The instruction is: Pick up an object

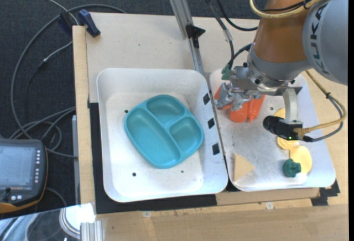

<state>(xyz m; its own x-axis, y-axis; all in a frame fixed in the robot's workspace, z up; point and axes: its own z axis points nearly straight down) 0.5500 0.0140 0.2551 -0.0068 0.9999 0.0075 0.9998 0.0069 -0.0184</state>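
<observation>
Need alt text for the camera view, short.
A grey-and-orange KUKA arm reaches from the right over the right white bin, its gripper down at an orange object. That bin also holds a tan wedge, a green piece and yellow pieces; the left bin holds a teal divided plate.

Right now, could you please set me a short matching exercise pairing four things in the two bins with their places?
Things:
1. blue divided plate
2. orange object
3. tan wedge
4. green object

Places:
A. right bin, near its front right corner
B. right bin, directly under the hand
C. middle of the left bin
D. right bin, front left, close to the wall between the bins

Pairs: 1-C, 2-B, 3-D, 4-A
</observation>
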